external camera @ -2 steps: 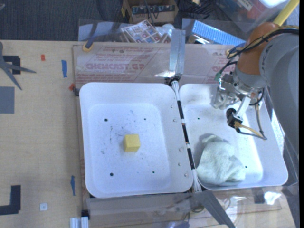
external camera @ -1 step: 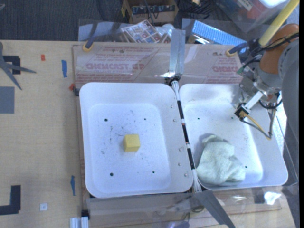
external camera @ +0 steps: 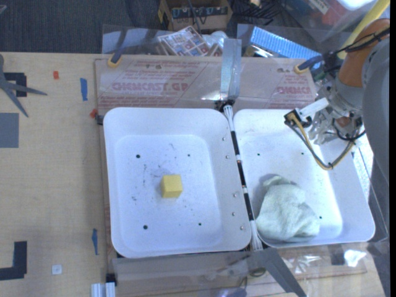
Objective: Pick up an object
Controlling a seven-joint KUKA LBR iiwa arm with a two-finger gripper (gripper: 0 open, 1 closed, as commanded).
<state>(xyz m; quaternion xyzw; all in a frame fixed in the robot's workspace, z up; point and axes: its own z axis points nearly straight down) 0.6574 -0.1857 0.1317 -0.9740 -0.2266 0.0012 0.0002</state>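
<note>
Seen from above at a slant: two white bins side by side on a wooden worktop (external camera: 49,184). In the left bin (external camera: 124,129), a small yellow block (external camera: 172,186), alone near the middle of the floor, apart from every wall. In the right bin (external camera: 272,129), a crumpled white cloth (external camera: 284,212), heaped toward the near left corner, close to the divider between the bins. Grey arm (external camera: 377,79) with orange band reaching in from the right, over the far right part of the right bin. Hand (external camera: 325,129) poised above that bin's far right side, well apart from the cloth and farther still from the block. Yellow and black cables (external camera: 315,150) looping down from the wrist. Nothing visible between the fingers; how far apart they stand, impossible to tell at this angle. Behind the bins, a clear printed sheet (external camera: 161,82) and clutter at the far edge.
</note>
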